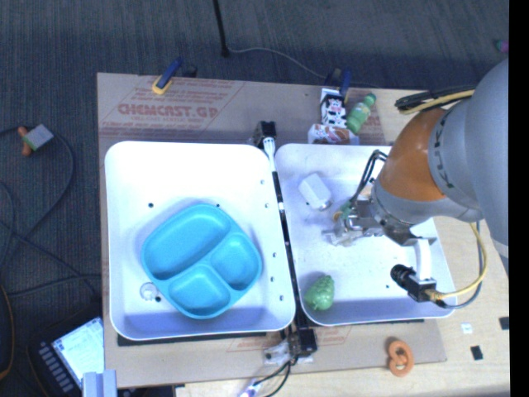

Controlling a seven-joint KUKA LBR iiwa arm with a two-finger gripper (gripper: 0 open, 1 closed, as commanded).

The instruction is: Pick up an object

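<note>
Lying in the right bin (pixel 430 304), far-left part, the white block (pixel 315 190) sits just left of and beyond the gripper (pixel 345 226), its long axis slanting from far left to near right. Whether the claw is spread or pressed together I cannot tell. A green lump (pixel 320 292) rests at the near-left corner, farther off. The left bin (pixel 124 222) holds a blue tray (pixel 201 259).
</note>
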